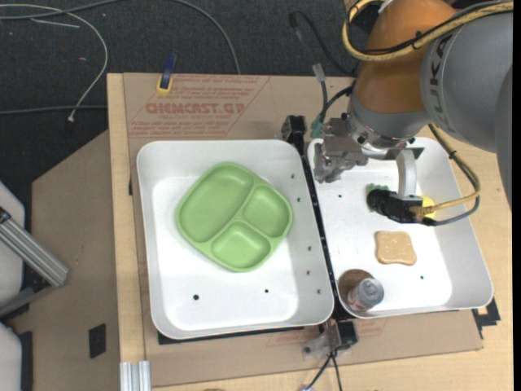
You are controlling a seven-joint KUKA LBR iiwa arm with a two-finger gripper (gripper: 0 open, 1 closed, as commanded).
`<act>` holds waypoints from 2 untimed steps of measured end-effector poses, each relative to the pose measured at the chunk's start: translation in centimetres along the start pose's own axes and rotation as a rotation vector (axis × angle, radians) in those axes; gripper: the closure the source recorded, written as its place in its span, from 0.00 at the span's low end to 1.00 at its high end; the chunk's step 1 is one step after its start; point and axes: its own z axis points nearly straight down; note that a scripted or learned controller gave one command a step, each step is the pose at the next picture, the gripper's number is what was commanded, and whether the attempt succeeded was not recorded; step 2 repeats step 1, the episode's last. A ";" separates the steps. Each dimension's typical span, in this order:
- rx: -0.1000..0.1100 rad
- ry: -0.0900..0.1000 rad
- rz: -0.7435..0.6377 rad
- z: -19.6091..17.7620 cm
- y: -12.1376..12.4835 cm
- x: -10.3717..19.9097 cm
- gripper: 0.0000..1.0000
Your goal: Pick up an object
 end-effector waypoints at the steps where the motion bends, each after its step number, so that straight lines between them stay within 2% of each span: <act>1: 0.001 0.000 0.002 0.0 -2.9 4.0 1.00; 2: 0.001 0.000 0.002 0.0 -2.9 4.0 1.00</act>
